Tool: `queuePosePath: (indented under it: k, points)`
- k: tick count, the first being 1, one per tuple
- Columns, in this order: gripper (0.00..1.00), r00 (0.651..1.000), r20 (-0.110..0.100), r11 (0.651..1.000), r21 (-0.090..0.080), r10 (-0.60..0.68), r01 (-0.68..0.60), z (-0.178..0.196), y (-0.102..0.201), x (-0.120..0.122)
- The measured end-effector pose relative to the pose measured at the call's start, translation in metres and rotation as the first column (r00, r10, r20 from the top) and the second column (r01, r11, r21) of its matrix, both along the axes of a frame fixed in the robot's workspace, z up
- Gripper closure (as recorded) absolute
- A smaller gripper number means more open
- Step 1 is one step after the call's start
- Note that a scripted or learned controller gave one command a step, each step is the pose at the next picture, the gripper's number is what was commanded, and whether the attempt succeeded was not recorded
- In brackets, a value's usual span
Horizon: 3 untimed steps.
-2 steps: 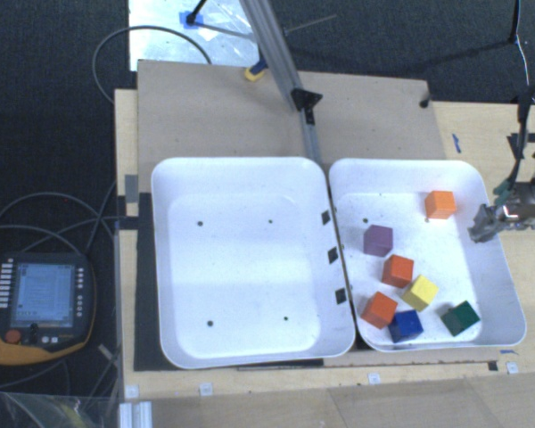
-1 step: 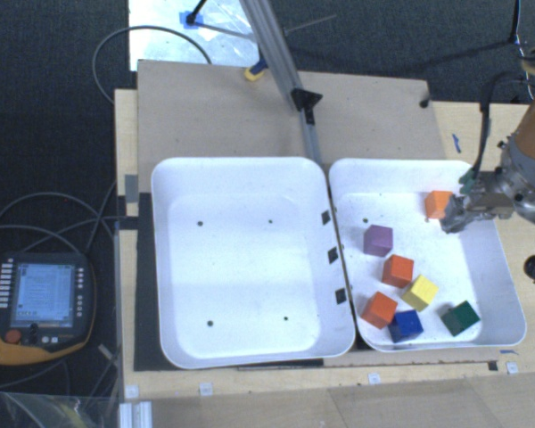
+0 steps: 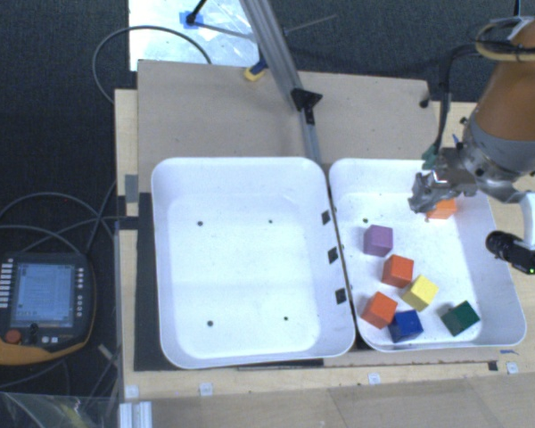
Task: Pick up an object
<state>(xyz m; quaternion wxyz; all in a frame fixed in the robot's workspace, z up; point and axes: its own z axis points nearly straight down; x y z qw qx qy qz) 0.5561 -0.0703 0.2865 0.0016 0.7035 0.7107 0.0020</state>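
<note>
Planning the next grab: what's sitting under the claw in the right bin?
An orange block pokes out just below the claw, resting on the right bin floor. Its upper part is covered by the claw, so its full shape and any contact can't be seen.

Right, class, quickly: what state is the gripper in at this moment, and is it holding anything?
Gripper: over the right bin, right by an orange block; open or closed cannot be told, and no hold is visible.

No legible text, labels or numbers anywhere.
</note>
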Motion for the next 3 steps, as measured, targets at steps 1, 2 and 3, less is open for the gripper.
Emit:
queuePosePath:
  k: [1, 2, 3]
  points:
    - [1.0, 1.0, -0.002, 1.0, 0.001, 0.0, 0.0, -0.021, 0.047, 0.034]
    - [1.0, 1.0, 0.0, 1.0, 0.001, 0.0, 0.0, -0.023, 0.093, 0.07]
    - [1.0, 1.0, -0.002, 1.0, 0.001, 0.0, 0.0, -0.048, 0.14, 0.1]
